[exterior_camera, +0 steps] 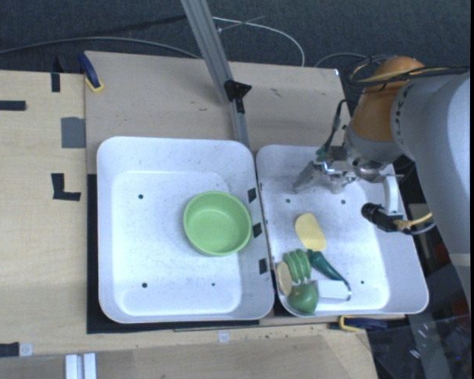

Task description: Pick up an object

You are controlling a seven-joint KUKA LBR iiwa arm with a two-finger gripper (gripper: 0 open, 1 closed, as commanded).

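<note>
1. Risk, near end: the right bin [379, 290] has its stuff jammed into the near-left corner, i.e. a green round fruit-like toy [304, 297], a green ridged piece [298, 264], a dark teal piece [328, 267] and a white flat bit [334, 294], all touching or overlapping. A grab there would prob. catch two things or slip against the bin wall.
2. Yellow oval piece [310, 231] lies alone just beyond the pile, w/ room around it; looks like the safest target. It's smooth and rounded, so it could squirt out if pinched off-centre.
3. Left bin [118, 212]: one light-green bowl [217, 223], upright, right of centre, nothing inside.
4. Far: pincer [322, 176] hangs over the right bin's far part, well apart from every object, grasping nothing; can't tell if released or clenched.
</note>
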